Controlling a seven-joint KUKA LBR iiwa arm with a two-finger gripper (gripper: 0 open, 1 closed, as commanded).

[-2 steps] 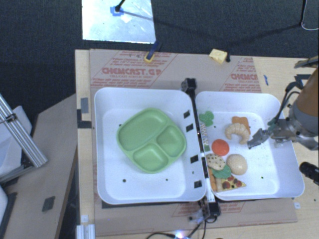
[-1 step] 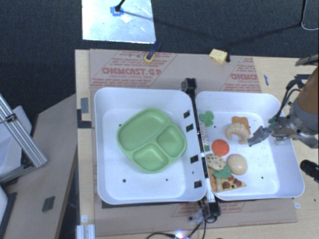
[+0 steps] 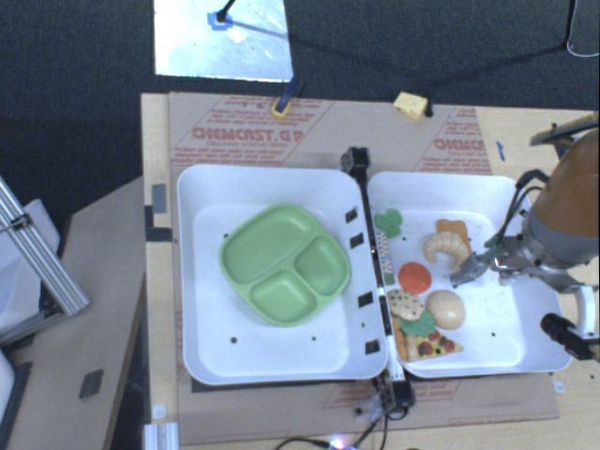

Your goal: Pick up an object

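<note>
Dark blue-grey carpet (image 3: 75, 82) is covering the floor around the desk (image 3: 159, 251). A shiny metal sheet (image 3: 220, 26) is lying on the carpet beyond the desk's far edge, catching light. Printed cardboard (image 3: 244, 129) is overlaying the desk top. Aluminium framing (image 3: 33, 251) is leaning past the desk's left edge.

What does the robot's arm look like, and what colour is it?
The arm is round and chunky, grey with an orange band above the wrist. Dark cables loop along its side. At its end sits a small metal pincer in silver and dark grey, and a black part sticks out below.
</note>
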